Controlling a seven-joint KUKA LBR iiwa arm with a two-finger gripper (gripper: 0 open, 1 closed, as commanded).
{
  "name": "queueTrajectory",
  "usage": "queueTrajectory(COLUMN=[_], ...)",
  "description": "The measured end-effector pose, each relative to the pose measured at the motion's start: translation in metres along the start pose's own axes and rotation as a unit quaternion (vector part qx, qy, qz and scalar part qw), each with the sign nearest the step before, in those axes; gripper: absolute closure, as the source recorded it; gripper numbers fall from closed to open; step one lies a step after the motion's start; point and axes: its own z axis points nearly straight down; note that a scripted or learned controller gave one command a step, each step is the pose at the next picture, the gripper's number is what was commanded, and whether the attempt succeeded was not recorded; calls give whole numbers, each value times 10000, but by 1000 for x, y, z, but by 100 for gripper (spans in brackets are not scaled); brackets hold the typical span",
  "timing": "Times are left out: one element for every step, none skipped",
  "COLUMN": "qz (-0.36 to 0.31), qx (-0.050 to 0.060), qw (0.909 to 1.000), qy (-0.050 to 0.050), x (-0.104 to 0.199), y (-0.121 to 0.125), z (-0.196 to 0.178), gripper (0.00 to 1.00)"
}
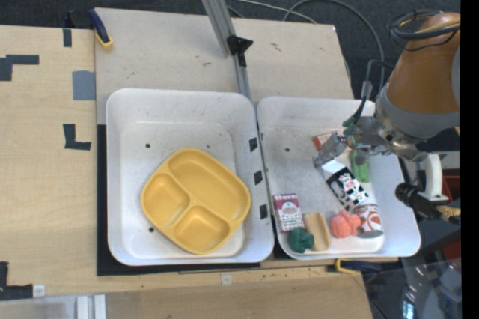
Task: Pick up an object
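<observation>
Yellow tray (196,199) with three compartments sits in the left bin (120,160), taking up most of the lower middle of it. All the small stuff is over in the right bin (299,123). The arm (426,78) comes in from the right, orange band up top, and the gripper (346,145) hangs low over the right bin's middle-right part. Can't tell how the gripper is set, it's too blurry and cluttered right there.

Just beside it on the left is a small red item (323,140), looks close to touching but I can't say it's being held. Right below it lies a black-and-white carton (349,189), tilted, with a green thing (362,168) next to it on the right. Further down along the bin's near edge: a pink box (288,211), a dark green lump (301,239), a tan block (319,230), an orange-pink toy (345,225) and a red-white can (370,222). Those near-edge ones are well apart from the gripper.
</observation>
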Motion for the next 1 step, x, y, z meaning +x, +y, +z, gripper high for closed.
queueTrajectory(qz=[1], qx=[-2], qw=[10000], qy=[-1], x=[0], y=[0], z=[0], gripper=[0])
